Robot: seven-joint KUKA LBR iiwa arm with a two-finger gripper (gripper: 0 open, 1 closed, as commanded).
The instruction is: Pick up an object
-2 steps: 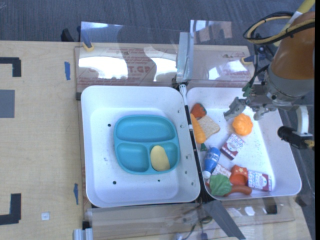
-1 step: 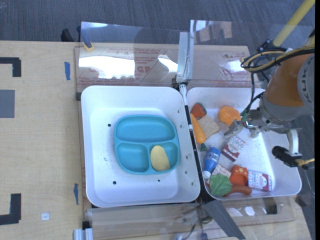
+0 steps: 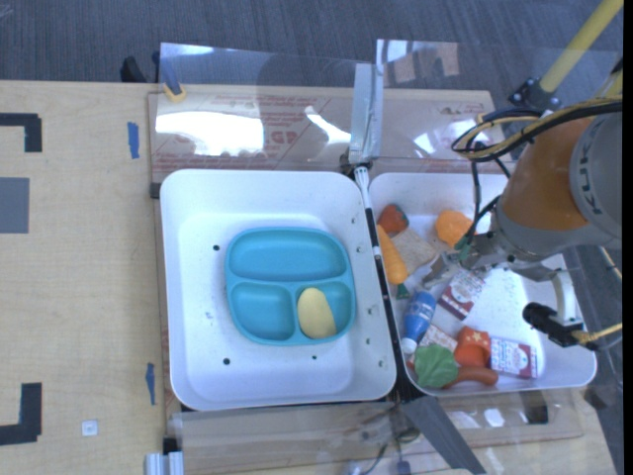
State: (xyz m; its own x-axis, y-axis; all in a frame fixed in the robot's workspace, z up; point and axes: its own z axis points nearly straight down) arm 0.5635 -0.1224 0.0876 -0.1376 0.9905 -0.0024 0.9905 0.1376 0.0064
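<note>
Camera view: a glossy blue plastic tray (image 3: 287,283) with three hollows lies in the left white bin (image 3: 188,295); a smooth yellow egg-shaped object (image 3: 316,313) sits in its lower right hollow. Right of the tray, the right bin (image 3: 574,364) holds a crowded heap: an orange ball (image 3: 453,228), a blue-capped bottle (image 3: 419,317), a green leafy toy (image 3: 435,366), a red-and-white carton (image 3: 512,356). The gripper (image 3: 465,260) hangs over this heap beneath the arm's orange band (image 3: 539,181); whether the jaws are parted or closed I cannot tell, as clutter blurs them
</note>
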